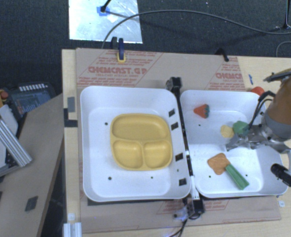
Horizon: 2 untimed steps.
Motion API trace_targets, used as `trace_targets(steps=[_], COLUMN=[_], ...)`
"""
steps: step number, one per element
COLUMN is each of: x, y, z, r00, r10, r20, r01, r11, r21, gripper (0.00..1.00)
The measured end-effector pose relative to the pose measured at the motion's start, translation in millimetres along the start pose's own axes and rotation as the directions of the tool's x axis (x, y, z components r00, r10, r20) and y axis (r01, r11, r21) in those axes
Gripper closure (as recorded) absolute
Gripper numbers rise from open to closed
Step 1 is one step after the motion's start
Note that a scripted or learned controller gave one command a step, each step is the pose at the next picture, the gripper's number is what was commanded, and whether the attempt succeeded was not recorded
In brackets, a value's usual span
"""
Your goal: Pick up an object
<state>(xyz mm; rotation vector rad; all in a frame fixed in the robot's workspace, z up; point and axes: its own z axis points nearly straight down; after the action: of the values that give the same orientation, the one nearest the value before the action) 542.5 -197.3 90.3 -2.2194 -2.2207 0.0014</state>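
The right bin (264, 187) holds several small toys. A red strawberry-like piece (201, 110) lies near its far left. A small yellow piece (227, 131) and a green piece (240, 127) sit side by side in the middle. An orange piece (217, 162) touches a green stick (236, 177) toward the front. My gripper (234, 144) is low in this bin, just in front of the yellow and green pieces and behind the orange one. I see nothing held in it.
The left bin (93, 132) carries a yellow divided plate (140, 141). A black hinge strip (181, 137) runs between the bins. The grey arm with its orange band (288, 102) covers the right bin's right side. A yellow clamp (121, 51) stands at the back.
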Motion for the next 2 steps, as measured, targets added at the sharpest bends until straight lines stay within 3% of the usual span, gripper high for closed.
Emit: trace_targets(steps=[1,2], x=[0,7], y=[1,0], z=[-13,-74], r00=[1.000,1.000], r10=[0.000,-0.004], r20=[0.002,0.003], r01=[0.000,0.004], r11=[1.000,1.000], r21=[-0.004,-0.009], gripper=[1.00,1.00])
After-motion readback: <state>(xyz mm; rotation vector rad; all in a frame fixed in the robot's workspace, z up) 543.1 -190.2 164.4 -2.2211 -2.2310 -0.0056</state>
